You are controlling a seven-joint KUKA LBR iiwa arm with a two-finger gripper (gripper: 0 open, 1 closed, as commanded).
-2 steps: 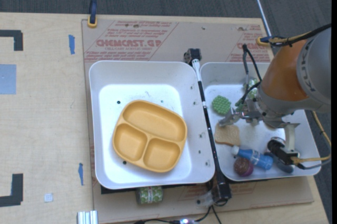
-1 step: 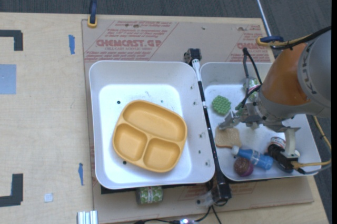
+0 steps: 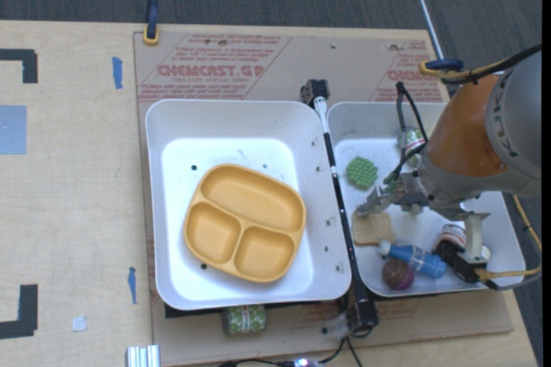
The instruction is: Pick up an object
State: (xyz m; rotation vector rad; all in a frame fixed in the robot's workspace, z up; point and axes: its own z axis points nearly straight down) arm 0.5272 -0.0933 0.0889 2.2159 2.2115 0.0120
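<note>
In the right bin (image 3: 379, 120), my gripper (image 3: 381, 202) hangs low just above a tan slice of toast (image 3: 372, 228). A green knobbly object (image 3: 362, 172) lies a little beyond it, toward the bin's far left. Near the front wall lie a blue bottle-like object (image 3: 417, 260) and a dark red ball (image 3: 397, 274), touching each other. A small red and white item (image 3: 453, 233) sits to the right, under the wrist. Nothing shows between the gripper's tips. The arm hides the right part of this bin.
The left bin (image 3: 172, 141) holds a yellow divided plate (image 3: 245, 222). A green can (image 3: 246, 320) lies on the board outside the left bin's front wall. A black divider bar (image 3: 331, 167) runs between the two bins.
</note>
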